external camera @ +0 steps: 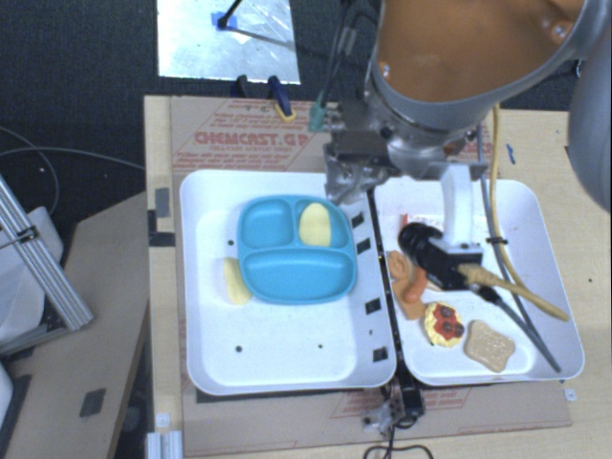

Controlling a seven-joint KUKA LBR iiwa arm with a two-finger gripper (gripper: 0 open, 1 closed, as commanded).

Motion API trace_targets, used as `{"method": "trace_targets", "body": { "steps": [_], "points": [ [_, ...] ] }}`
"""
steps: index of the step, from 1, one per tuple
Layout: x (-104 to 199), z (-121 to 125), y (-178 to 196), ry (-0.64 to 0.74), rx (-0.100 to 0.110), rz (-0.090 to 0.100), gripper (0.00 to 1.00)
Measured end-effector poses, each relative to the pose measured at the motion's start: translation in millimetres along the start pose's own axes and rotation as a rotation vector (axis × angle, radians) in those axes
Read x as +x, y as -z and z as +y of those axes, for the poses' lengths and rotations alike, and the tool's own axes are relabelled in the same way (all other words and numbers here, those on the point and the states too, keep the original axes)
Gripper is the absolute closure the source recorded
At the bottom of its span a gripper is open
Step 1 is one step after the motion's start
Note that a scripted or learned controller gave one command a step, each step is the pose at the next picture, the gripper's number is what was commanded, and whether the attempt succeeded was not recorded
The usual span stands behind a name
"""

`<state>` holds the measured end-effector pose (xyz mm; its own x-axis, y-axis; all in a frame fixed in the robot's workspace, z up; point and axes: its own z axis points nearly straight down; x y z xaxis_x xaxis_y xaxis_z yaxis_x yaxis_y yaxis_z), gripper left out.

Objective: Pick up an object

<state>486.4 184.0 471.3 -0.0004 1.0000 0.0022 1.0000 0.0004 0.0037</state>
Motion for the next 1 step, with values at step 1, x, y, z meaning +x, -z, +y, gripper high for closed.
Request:
{"method": "trace_targets", "body": {
  "steps": [1],
  "points": [
    [-64.0,0.2,-21.0,-0.001,0.002,-0.002,1.0]
  ]
}}
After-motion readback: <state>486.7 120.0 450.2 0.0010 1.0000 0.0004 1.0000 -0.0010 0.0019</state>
